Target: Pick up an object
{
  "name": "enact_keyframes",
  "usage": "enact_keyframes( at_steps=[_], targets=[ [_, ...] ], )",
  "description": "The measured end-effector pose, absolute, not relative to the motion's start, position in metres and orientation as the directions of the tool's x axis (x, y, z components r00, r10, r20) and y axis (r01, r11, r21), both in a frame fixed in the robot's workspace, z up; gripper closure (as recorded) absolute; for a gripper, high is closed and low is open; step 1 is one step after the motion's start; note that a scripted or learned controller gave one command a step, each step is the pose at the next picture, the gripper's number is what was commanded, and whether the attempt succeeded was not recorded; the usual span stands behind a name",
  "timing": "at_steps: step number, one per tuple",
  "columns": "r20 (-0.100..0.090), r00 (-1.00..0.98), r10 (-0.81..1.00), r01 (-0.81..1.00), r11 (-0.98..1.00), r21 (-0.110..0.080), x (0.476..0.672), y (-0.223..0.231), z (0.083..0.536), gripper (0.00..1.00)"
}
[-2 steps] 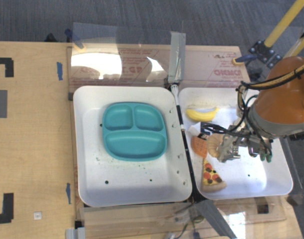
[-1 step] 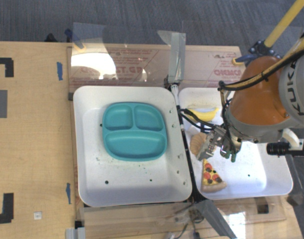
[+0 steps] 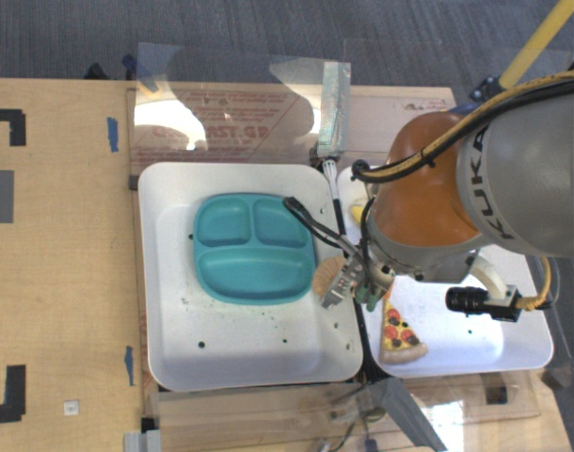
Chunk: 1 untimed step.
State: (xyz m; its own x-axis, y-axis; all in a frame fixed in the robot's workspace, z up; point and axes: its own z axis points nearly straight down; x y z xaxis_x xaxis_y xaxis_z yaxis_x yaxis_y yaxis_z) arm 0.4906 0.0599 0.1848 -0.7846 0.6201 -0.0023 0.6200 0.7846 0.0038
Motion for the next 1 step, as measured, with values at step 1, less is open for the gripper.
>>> enact_keyframes(
  at_steps=[1],
  targets=[
    [-0.001,-0.534,0.846,0.846,0.534,0.002,0.5151,0.1001,0.189,1.0]
  ],
)
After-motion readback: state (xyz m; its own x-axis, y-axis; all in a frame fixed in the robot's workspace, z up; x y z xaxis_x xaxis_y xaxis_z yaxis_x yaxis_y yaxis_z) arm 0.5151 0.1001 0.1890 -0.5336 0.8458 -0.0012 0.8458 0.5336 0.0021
